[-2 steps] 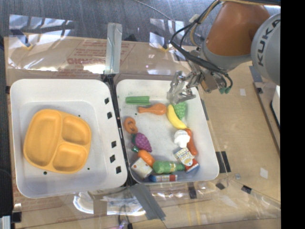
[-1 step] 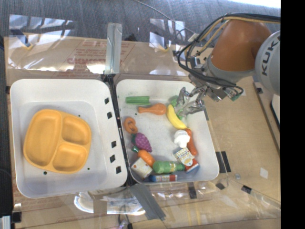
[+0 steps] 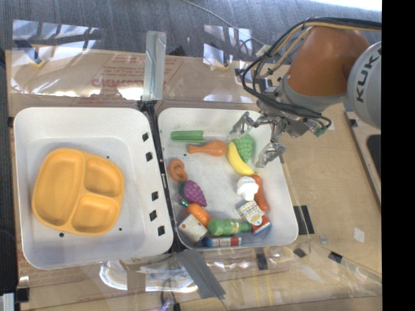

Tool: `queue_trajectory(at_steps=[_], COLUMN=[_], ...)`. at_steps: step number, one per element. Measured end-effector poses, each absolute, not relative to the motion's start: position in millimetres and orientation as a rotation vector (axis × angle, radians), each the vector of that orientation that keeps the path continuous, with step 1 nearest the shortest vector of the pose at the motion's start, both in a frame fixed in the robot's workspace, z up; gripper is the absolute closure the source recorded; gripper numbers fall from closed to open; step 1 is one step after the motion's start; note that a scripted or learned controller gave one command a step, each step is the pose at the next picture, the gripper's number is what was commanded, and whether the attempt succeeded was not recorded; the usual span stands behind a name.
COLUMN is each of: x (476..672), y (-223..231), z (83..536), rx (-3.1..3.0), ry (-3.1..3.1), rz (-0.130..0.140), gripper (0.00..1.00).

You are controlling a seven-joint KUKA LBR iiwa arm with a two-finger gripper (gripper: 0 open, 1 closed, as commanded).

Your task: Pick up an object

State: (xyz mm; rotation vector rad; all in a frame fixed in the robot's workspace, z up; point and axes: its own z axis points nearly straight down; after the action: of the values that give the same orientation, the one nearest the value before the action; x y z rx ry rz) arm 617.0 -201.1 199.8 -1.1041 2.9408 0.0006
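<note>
Toy foods crowd the right bin (image 3: 285,199); the fingers (image 3: 258,138) hang apparently spread, empty, above the banana (image 3: 238,162).

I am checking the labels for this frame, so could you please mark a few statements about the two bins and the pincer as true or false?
1. The yellow divided plate lies in the left bin. True.
2. The toy foods are in the left bin. False: they lie in the right bin.
3. The pincer is above the right bin's upper right part. True.
4. The banana is held between the fingers. False: it lies on the bin floor.
5. The green cucumber lies near the bin's bottom edge. False: it lies near the top edge.
</note>
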Motion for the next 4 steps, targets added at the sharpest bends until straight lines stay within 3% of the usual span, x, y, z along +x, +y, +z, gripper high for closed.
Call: queue_trajectory(at_steps=[1, 2, 3, 4], x=[629.0, 577.8, 640.1, 586.0], y=[-210, -209, -151, -197], z=[94, 107, 94, 123], rx=[-1.034, -1.211, -1.313, -1.377], ry=[2.962, 2.898, 2.849, 2.821], rz=[-0.002, 0.001, -0.002, -0.004], gripper=[0.00, 0.00, 0.00, 0.00])
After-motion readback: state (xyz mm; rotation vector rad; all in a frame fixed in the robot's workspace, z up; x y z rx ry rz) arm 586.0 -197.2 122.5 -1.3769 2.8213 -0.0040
